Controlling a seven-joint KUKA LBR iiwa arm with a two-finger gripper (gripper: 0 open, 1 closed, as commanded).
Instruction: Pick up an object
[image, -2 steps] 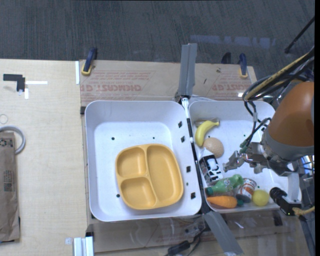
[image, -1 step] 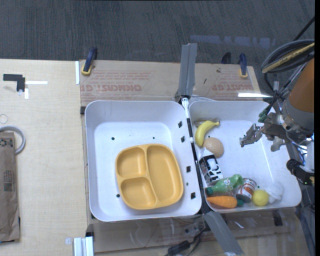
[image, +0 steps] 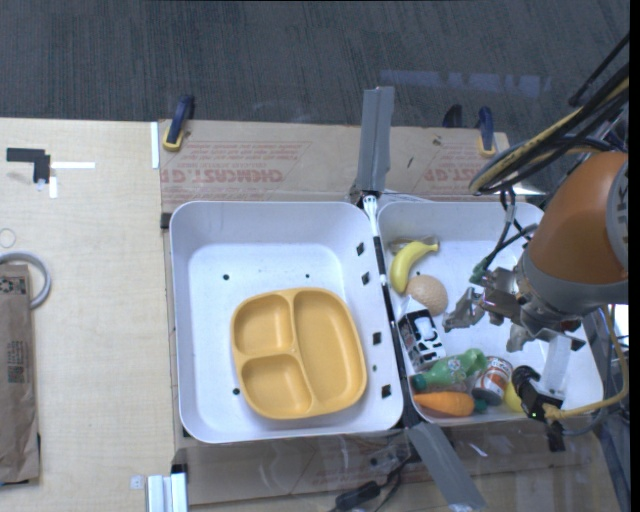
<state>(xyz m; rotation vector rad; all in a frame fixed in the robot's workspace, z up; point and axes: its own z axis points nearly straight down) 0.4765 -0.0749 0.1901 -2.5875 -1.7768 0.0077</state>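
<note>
Gripper (image: 478, 300) hangs over right bin's (image: 455, 215) middle; opening cannot be judged, nothing seen in it. Banana (image: 407, 262) and egg (image: 428, 293) near left wall; carrot (image: 443, 403), green bottle (image: 452, 369), can (image: 493, 379) crowd the front edge. Risk: clutter deflects a descent, causing a miss.

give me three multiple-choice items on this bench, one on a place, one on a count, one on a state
1. Where does the banana lie?
A. on the yellow plate
B. in the right bin, near its far left corner
C. on the brown paper outside the bins

2. How many compartments has the plate?
A. two
B. three
C. five

3. How does the plate sit?
A. flat on the left bin's floor, open side up
B. upside down in the right bin
C. leaning upright against a wall

Key:
1. B: the banana curves beside the divider at the far end of the right bin.
2. B: ridges part the plate into one long section and two smaller ones.
3. A: the plate's hollows face up in the left bin.
</note>
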